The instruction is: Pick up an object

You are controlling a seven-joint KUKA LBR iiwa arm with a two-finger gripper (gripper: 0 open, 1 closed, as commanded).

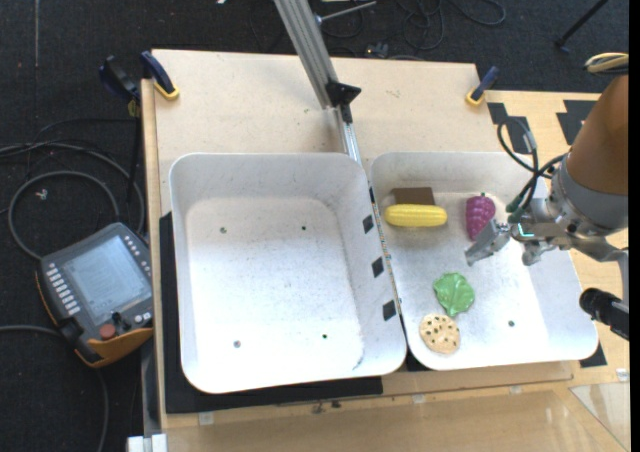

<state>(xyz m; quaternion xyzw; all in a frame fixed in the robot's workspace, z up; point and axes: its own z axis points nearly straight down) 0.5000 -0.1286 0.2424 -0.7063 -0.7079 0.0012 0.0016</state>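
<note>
From my seat the nearest item is a speckled cookie lying by the front rim of the right bin, close to the divider where the two bins meet. Just behind it sits a green leafy piece, crumpled enough that I can't say what food it copies. Further back, the gripper hangs over the middle of the right bin; its fingers look spread apart with nothing between them, though the far one is partly lost against the wrist hardware. A purple grape bunch lies just beyond the fingers, near but, as far as I can tell, not touching. To its left is a yellow corn cob, lying crosswise, and a brown block is half hidden behind it. The arm is cut off by the frame on the right. The left bin shows bare floor. A teach pendant rests off the worktop on the left, its screen too washed out to read
</note>
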